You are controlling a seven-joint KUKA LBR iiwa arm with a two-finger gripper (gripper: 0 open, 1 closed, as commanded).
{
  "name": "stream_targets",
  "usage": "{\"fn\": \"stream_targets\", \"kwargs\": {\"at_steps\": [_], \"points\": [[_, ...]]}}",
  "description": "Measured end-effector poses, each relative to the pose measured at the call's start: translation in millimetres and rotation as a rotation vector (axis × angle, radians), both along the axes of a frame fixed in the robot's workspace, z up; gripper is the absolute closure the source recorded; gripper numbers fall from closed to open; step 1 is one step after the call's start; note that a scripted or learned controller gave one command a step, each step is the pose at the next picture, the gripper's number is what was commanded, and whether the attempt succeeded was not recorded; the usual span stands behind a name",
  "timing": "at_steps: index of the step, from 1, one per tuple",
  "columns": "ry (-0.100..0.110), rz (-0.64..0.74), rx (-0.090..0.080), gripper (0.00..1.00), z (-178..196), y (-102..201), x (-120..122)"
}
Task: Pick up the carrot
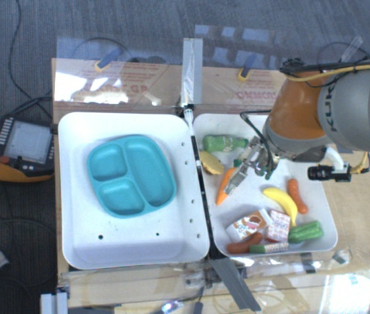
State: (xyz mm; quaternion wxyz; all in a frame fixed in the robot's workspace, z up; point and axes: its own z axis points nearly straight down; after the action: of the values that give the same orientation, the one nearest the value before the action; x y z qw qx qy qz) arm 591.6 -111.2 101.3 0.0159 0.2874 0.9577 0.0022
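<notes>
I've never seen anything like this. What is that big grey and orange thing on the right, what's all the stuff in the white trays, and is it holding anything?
You are looking down at a slant from a single camera fixed above a bench. The grey and orange thing is a robot arm reaching in from the right. At its tip is the gripper, the part that grasps things.

On the bench sit two shallow white bins. The left bin holds a blue divided plate. The right bin holds toy food: an orange carrot, a yellow banana, a green bottle, a green pepper, small snack packets and a few other pieces.

The gripper is low over the carrot, right by its upper end. Whether it actually grips the carrot cannot be told from this view.
</notes>
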Motion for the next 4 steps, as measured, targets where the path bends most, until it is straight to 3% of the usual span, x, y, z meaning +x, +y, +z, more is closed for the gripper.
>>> {"fn": "stream_targets", "kwargs": {"at_steps": [1, 2, 3, 4], "points": [[0.029, 0.023, 0.006, 0.0, 42, 0, -17], [0.03, 0.1, 0.0, 0.0, 87, -18, -8], [0.02, 0.239, -0.005, 0.0, -11, 8, 1], [0.013, 0.238, -0.005, 1.0, 1, 7, 3]]}}
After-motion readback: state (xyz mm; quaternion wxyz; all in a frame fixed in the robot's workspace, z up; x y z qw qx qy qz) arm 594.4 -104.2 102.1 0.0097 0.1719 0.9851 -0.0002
